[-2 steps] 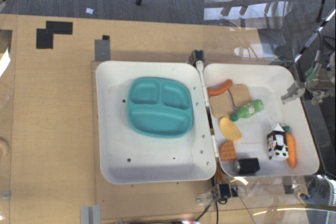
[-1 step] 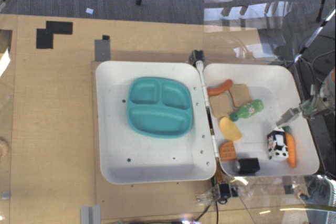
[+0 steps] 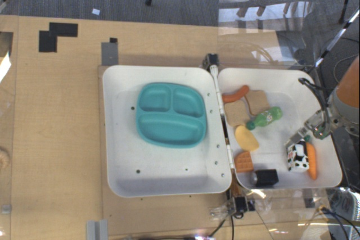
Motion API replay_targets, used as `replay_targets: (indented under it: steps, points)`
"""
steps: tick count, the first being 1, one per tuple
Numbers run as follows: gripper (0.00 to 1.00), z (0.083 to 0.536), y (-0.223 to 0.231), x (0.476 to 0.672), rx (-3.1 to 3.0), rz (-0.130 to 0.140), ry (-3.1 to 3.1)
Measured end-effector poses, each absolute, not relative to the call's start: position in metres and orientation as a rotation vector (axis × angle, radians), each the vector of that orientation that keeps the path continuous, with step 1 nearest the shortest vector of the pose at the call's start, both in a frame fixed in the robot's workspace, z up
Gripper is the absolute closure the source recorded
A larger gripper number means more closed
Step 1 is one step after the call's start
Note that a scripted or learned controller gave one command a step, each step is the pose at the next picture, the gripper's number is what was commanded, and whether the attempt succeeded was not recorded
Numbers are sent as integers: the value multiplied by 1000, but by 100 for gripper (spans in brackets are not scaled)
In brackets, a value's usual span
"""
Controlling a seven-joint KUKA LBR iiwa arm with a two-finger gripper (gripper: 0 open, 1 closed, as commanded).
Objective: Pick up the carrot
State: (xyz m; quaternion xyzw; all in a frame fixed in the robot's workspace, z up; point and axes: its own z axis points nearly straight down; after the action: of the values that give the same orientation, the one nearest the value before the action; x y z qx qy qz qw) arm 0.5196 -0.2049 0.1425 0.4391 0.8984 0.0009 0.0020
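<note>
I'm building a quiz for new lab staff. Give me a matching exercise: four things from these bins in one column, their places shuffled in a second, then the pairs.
Things:
1. carrot
2. teal divided plate
3. green bottle
4. sausage

Places:
A. middle of the left bin
B. right bin, far left corner
C. right bin, near right corner, beside the cow-patterned toy
D. middle of the right bin

Pairs: 1-C, 2-A, 3-D, 4-B

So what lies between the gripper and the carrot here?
Camera view: the gripper sits just up-left of the carrot. Between them is a short bare stretch of the right bin; the cow-patterned toy lies beside it.
</note>
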Motion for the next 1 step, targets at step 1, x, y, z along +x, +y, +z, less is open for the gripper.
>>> replay_targets:
  steps: [1]
  points:
    - [0,92,-208,509,992,-3,2953]
